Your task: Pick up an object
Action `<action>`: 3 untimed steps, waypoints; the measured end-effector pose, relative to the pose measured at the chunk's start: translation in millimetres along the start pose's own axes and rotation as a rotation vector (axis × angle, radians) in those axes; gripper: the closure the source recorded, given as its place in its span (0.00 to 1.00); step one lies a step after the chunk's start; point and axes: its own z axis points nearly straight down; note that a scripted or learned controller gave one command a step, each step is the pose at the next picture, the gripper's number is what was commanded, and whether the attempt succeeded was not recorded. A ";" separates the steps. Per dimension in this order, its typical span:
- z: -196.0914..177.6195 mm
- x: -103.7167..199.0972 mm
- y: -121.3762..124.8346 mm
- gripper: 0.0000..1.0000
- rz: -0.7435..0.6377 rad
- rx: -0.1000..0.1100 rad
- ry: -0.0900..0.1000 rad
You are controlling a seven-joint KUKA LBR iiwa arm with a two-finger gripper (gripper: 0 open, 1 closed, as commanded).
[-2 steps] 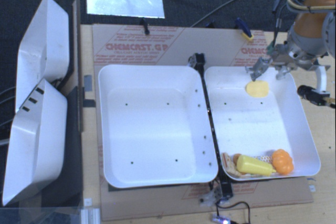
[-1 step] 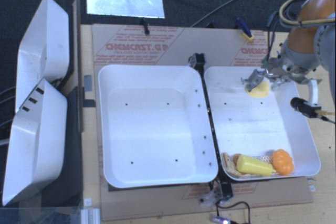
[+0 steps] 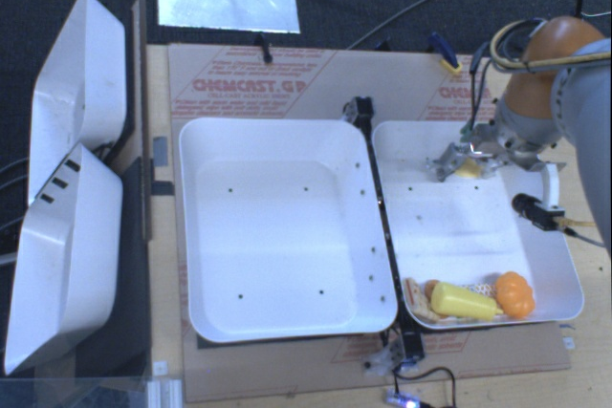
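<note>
I see the gripper (image 3: 466, 163) low over the far part of the right bin (image 3: 483, 220), with a small yellow object (image 3: 468, 170) right at its fingertips; I cannot tell whether the fingers are closed on it. Along the right bin's near edge lie a yellow banana-like piece (image 3: 463, 302), an orange fruit (image 3: 515, 293) touching it, and a cracker-like piece (image 3: 416, 295). The left bin (image 3: 282, 229) sits just beside the right bin on the table (image 3: 239, 81).

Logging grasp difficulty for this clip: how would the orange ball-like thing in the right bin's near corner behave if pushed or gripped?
The orange object looks round, so probably rolls when nudged. It touches the yellow object and the right bin wall, which would likely limit its travel.
</note>
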 end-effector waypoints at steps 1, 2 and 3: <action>-13.7 -0.3 1.8 1.00 -0.001 -0.006 -0.001; -74.5 -8.0 3.4 1.00 0.000 -0.010 -0.002; -134.8 -2.9 10.5 1.00 -0.001 -0.010 -0.002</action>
